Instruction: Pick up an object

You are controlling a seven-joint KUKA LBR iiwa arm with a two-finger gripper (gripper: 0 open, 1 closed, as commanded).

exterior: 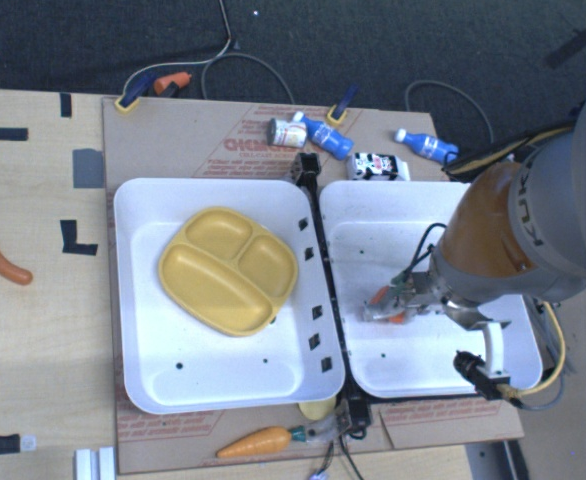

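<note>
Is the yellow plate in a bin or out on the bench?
In. The yellow plate lies flat inside the left bin, with the bin's white floor showing all around it.

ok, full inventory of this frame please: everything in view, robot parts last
shallow white bins: 2, white, side by side on the bench
yellow plastic divided plate: 1, yellow, in the left bin
small orange-and-grey object: 1, in the right bin, at the claw; too small to identify
blue plastic bottles: 2, blue, on the cardboard behind the bins
white jar: 1, white, beside the left blue bottle
black-and-white packet: 1, behind the right bin
toy carrot: 1, orange, in front of the bins
toy sausage: 1, orange-red, far left on the bench
claw: 1, dark, low in the right bin
</note>
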